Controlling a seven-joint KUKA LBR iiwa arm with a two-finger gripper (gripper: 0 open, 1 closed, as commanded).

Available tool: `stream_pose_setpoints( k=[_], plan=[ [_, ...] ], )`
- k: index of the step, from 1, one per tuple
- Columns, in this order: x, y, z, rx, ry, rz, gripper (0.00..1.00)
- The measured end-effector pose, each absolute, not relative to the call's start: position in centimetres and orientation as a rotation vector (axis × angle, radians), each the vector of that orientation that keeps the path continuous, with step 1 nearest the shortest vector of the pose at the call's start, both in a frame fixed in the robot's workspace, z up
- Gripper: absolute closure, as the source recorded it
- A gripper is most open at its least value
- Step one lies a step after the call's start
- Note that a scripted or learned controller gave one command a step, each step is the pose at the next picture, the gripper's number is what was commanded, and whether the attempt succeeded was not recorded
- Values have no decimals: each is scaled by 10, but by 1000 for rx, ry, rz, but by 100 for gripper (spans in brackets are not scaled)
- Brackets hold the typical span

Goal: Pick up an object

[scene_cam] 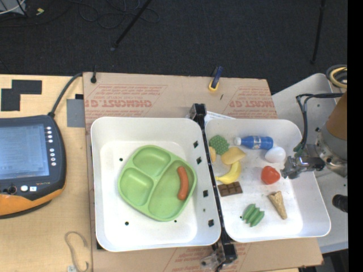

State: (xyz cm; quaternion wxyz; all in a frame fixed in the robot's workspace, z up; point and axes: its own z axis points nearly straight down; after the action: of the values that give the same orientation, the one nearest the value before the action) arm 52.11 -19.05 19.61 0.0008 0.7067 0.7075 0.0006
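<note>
Gripper (pixel 290 169) sat beside the tomato (pixel 270 175), couldn't tell its state, and we figured that round thing could roll away.

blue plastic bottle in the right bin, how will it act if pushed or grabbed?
The blue plastic bottle with a white cap lies on its side, so a push across its length would probably roll it. It looks like small toy plastic, likely light and stiff. Its smooth round body may slip between fingers unless they close across its width.
</note>
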Motion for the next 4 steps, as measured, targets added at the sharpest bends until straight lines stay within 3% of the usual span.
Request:
stream_pose_setpoints(
  k=[1, 3, 4],
  plan=[
    [522, -191, 229, 2219, 2222, 1, 100],
    [554, -93, 239, 2218, 2230, 0, 100],
    [560, -68, 216, 2224, 2227, -5, 100]
  ],
)
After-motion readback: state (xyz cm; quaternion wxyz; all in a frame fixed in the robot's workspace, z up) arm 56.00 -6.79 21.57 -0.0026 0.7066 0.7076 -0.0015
